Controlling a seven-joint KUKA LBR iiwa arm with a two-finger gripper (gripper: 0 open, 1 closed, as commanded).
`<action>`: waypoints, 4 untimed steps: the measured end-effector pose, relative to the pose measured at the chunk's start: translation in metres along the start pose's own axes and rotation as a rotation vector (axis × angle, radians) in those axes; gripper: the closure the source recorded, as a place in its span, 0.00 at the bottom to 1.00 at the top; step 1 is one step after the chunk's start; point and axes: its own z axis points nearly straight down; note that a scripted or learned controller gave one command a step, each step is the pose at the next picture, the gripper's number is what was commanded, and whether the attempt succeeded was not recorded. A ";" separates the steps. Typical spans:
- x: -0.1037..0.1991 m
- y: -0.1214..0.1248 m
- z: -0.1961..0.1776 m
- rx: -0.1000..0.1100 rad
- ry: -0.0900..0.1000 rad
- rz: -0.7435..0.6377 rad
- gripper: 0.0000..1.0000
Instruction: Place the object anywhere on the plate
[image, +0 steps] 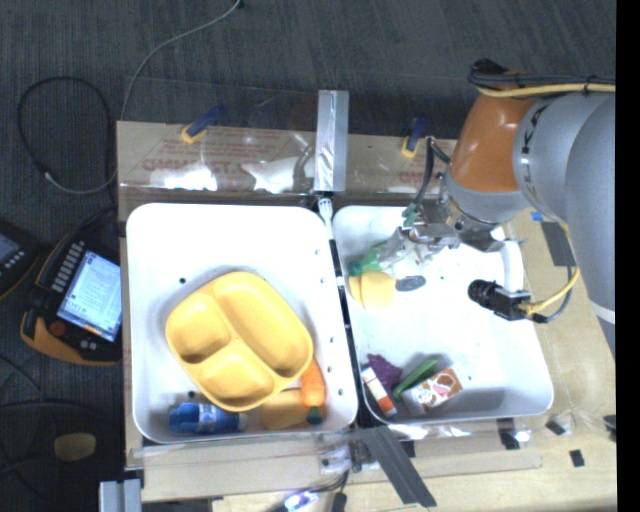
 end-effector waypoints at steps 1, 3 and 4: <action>0.080 -0.111 0.001 0.003 -0.001 -0.034 1.00; 0.205 -0.094 0.041 0.005 -0.002 -0.225 1.00; 0.139 -0.082 0.001 0.002 -0.006 0.048 1.00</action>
